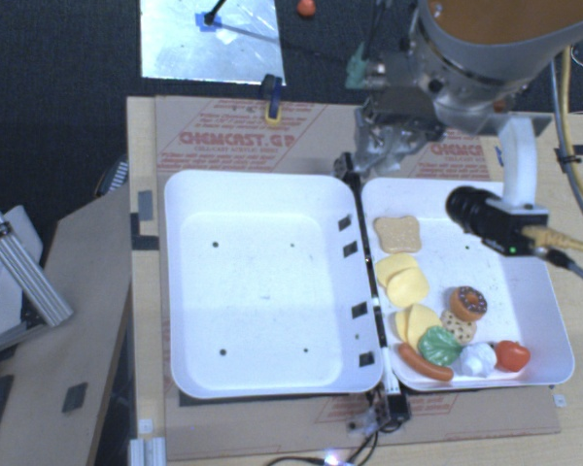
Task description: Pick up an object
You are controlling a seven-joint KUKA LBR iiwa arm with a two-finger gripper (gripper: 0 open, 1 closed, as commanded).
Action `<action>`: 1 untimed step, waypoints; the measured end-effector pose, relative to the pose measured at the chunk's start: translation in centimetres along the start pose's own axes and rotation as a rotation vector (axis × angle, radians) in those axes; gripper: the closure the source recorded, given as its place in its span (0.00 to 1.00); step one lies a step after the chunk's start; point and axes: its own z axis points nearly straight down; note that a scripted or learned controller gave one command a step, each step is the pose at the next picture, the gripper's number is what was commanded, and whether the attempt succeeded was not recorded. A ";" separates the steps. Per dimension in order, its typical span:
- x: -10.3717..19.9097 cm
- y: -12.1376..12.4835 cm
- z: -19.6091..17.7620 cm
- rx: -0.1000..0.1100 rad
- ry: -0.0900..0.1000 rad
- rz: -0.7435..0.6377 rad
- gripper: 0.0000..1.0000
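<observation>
Several small toy foods are lying clustered in the right bin point(544, 289), and we are judging this moment as the start of a pick, with nothing lifted yet. A slice of toast point(397, 232) is sitting nearest the far wall; two pale yellow rounds point(401, 277) are overlapping just below it; a chocolate doughnut point(467, 304) is resting on a cookie; a green piece point(437, 344), a sausage point(425, 362), a white lump point(477, 359) and a tomato point(511, 355) are crowding the near corner. The left bin point(262, 280) is lying alongside.

We are seeing the arm's wrist hanging above the far edge of the bins, and the gripper point(394, 144) is sitting there in a dark, blurred mass; we cannot tell how its jaws are standing or whether anything is between them.

What is worrying us is the crowding. Most pieces are touching or overlapping neighbours, so a descent into the near corner is likely to be pinching two things at once or nudging one aside. The flat rounds and toast are lying low against the bin floor and may be slipping out of a pinch. The sausage is lying close against the divider point(369, 280) between the bins, where a finger could be striking the wall. A black camera unit point(486, 219) is overhanging the right bin, and its cable is trailing nearby.
</observation>
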 end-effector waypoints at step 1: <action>0.2 0.0 0.0 0.000 0.000 0.000 1.00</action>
